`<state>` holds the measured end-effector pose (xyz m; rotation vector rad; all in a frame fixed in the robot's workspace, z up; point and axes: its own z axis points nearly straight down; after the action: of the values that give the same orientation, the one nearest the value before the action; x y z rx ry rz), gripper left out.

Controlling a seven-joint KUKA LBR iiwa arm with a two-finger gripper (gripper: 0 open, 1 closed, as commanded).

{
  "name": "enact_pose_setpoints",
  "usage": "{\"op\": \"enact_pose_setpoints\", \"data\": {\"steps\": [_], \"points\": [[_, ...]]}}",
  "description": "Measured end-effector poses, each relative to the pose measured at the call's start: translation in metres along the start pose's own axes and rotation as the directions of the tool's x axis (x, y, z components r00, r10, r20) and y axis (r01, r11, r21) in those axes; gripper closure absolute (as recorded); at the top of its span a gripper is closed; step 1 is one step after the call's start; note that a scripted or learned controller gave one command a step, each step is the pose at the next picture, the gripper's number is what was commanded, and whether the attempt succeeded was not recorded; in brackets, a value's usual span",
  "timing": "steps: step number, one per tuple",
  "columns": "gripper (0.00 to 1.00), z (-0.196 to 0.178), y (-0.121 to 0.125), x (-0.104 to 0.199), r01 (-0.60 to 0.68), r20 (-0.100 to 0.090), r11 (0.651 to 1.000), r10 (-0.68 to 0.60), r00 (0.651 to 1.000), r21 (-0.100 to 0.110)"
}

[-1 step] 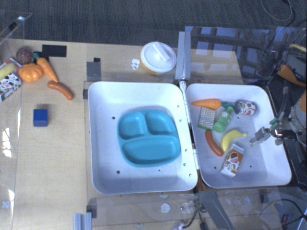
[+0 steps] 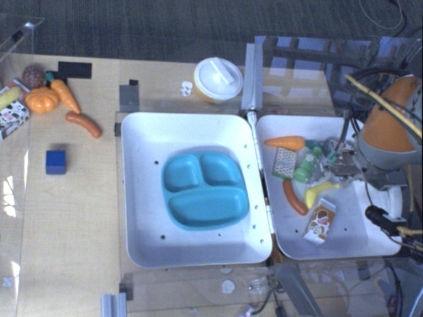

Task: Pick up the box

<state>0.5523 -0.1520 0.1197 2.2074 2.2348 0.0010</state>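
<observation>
Spanning the wooden desk (image 2: 73, 243), two shallow white bins are seen side by side. The left bin (image 2: 142, 197) carries a blue three-compartment plastic tray (image 2: 205, 190); the right bin (image 2: 360, 233) carries a small clutter of toy food. The grey arm with its orange band (image 2: 390, 121) is reached in over the right bin's far right part, and its end effector (image 2: 337, 164) is placed among the items there; whether it is open or closed cannot be told.

The small white carton-like box with a red and brown printed face (image 2: 319, 223) is found lying tilted on the right bin's floor, near its front, just beside a yellow banana (image 2: 320, 190) and an orange sausage (image 2: 295, 198). It is judged light and fairly stiff, though crushable if squeezed hard; a hold across its narrower sides is judged best. A green bottle (image 2: 305, 167) and an orange carrot (image 2: 285, 142) lie further back.
</observation>
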Motion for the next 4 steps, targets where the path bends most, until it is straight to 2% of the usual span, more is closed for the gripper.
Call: {"op": "enact_pose_setpoints", "data": {"steps": [1, 2, 3, 4], "points": [[0.00, 0.032, 0.054, -0.044, 0.107, 0.003, 0.994, -0.107, 0.994, -0.006], [0.00, 0.033, 0.095, -0.027, 0.209, -0.007, 0.977, -0.208, 0.978, 0.039], [0.00, 0.033, 0.101, -0.035, 0.348, -0.023, 0.936, -0.347, 0.938, 0.059], [1.00, 0.021, 0.102, -0.042, 0.348, -0.002, 0.936, -0.349, 0.937, 0.053]]}}
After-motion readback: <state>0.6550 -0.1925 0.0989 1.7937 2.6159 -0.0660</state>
